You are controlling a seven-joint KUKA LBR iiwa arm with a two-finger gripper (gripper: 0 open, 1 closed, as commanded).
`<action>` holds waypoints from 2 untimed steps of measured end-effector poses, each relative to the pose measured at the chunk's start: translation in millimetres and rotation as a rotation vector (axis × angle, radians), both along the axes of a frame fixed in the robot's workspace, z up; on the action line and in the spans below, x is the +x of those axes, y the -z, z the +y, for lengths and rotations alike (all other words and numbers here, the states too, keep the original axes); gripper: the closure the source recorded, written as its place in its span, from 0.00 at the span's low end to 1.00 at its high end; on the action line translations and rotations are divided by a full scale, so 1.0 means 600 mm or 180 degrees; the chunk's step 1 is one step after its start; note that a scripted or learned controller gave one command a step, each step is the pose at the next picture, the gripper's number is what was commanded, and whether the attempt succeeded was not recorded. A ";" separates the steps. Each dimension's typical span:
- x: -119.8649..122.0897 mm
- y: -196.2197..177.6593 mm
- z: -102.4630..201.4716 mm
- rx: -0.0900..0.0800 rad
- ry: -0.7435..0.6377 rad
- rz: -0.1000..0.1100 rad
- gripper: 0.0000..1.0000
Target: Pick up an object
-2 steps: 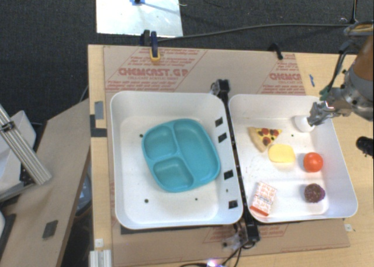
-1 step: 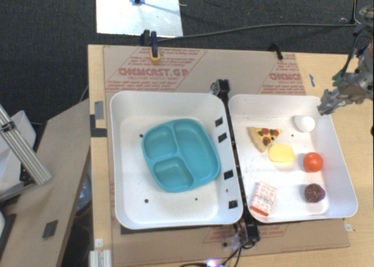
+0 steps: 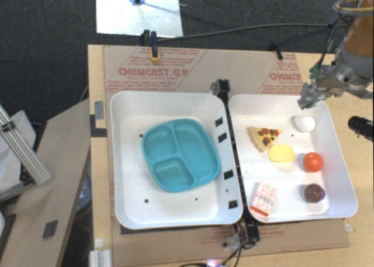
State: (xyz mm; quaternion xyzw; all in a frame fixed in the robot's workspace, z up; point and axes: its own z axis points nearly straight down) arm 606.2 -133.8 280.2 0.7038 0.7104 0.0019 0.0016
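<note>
My claw (image 3: 308,97) hovers over the right bin's (image 3: 339,143) far edge, just above the white egg (image 3: 304,123); can't tell its state. Pizza slice (image 3: 264,136), tomato (image 3: 313,162) nearby. Left bin holds teal plate (image 3: 181,155).

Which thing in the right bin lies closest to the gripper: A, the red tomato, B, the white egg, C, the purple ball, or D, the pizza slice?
B: the white egg sits near the bin's far edge, just below the gripper, while the pizza slice, red tomato and purple ball all lie farther off.
</note>
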 end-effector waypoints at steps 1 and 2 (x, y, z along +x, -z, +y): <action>0.005 0.010 0.073 0.0003 0.0003 0.0007 1.00; 0.027 0.042 0.154 0.0003 0.0002 0.0012 1.00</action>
